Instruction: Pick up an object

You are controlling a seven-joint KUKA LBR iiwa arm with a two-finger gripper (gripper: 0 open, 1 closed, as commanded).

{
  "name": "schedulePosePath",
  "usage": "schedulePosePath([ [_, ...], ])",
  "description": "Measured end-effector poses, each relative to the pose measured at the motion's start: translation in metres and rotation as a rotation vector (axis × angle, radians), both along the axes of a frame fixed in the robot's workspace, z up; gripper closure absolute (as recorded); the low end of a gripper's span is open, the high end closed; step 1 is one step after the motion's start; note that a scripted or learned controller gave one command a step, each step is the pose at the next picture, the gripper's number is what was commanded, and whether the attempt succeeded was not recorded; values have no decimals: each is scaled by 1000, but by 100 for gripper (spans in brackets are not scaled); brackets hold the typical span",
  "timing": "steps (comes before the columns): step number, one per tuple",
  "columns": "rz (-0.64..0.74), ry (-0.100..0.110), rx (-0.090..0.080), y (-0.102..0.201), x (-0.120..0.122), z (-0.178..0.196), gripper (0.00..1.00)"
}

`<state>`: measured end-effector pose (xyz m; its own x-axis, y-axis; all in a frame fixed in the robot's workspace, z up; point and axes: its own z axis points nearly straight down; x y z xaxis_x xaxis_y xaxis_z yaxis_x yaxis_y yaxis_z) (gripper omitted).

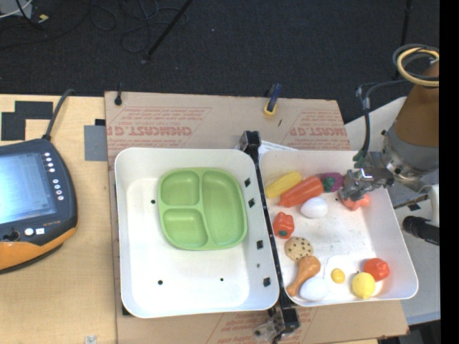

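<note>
we read the step in hand as the descent onto a target in the right-hand shallow white plastic bin (pixel 401 264). the grey metal claw (pixel 353 190) sits low at that bin's far right edge, directly over a small red-orange plastic piece (pixel 354 202) that shows just beneath and to the near side of it. whether that piece is pinched or merely under the claw we cannot tell, and we cannot tell how wide the claw stands either, since its tips are dark and blurred against the toy.

the nearest alternatives lie to the claw's left: a purple plastic piece (pixel 331 180) just beside it, then a long orange plastic carrot (pixel 303 190), a yellow plastic corn cob (pixel 284 184) beyond that, and a white plastic egg (pixel 313 208) below the carrot. further toward the near side of the claw are a red plastic pepper (pixel 284 224), a speckled cookie (pixel 298 248), a tan drumstick (pixel 305 269), a yellow lemon (pixel 363 285) and a red tomato (pixel 376 269).

to do this well, we would keep centred on the red-orange piece and stay off the bin wall, which is close on the claw's right. we would close squarely, then lift straight up and slowly, and check that the piece rises with us. the green divided plastic tray (pixel 201 208) lies well apart to the left in the other white bin (pixel 136 278).
</note>
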<state>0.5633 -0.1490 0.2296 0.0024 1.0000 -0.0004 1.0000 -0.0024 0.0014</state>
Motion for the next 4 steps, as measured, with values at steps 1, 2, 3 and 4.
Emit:
schedulePosePath([
  [1, 7, 3, 3, 58, 6, 5, 100],
  [2, 7, 4, 3, 103, 16, 7, 100],
  [3, 6, 4, 2, 147, 39, -5, 100],
  [4, 2, 7, 0, 143, 21, -3, 100],
])
